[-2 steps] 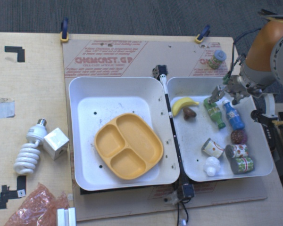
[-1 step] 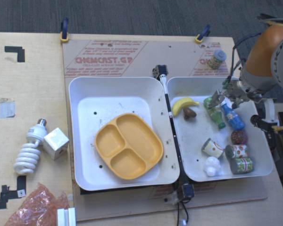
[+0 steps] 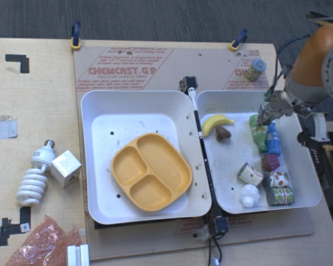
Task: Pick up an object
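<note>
The arm enters from the right, with its gripper (image 3: 265, 117) lowered over the far right part of the right bin (image 3: 233, 204). The working end sits directly above a green object (image 3: 258, 138) and close to a blue bottle (image 3: 273, 140). Whether the hand is released or clenched cannot be told at this angle, and nothing is visibly held by it.

Contents of the right bin: a banana (image 3: 215, 122) with a small brown object (image 3: 223, 133) touching it near the far left side; a purple block (image 3: 270, 162), a white cup (image 3: 248, 174), two small cans (image 3: 279, 188) and a white lump (image 3: 248, 196) along the near right side. All lie on the bin floor.

The left bin (image 3: 94, 148) holds a yellow divided plate (image 3: 151, 172). Outside the bins, a light bulb (image 3: 34, 176) and a white cube (image 3: 65, 168) rest on the bench.

Assessment: the pick is not yet achieved. The approach appears complete or nearly so, the likely target being the green object or the blue bottle. Closing, lifting and confirming a hold remain. Crowding there risks a poor grasp.
</note>
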Robot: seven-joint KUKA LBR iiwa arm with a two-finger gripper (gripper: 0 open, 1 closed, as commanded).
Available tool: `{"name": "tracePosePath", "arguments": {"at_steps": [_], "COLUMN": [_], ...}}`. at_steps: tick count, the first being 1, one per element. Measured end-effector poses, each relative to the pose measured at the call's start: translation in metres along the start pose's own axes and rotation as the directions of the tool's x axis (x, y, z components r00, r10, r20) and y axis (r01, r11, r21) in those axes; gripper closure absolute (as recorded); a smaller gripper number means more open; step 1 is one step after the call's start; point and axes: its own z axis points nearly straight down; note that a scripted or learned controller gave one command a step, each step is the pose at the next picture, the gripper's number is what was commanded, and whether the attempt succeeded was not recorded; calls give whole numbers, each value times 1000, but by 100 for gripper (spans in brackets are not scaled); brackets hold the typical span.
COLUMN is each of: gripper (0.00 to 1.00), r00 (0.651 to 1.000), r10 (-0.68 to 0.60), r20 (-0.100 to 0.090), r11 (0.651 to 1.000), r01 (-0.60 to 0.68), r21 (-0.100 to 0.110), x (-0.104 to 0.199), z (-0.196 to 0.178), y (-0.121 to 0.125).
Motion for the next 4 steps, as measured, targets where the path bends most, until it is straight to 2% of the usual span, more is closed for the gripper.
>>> {"name": "tracePosePath", "arguments": {"at_steps": [1, 2, 3, 4], "gripper": [0, 100, 0, 100], "r00": [1000, 1000, 1000, 1000], "r10": [0, 0, 0, 0], "r20": [-1, 0, 0, 2], "r11": [1000, 1000, 1000, 1000], "r01": [0, 0, 0, 0], "r21": [4, 1, 1, -1], "x": [0, -1, -1, -2], "z": [2, -10, -10, -20], "y": [-1, 0, 0, 0]}}
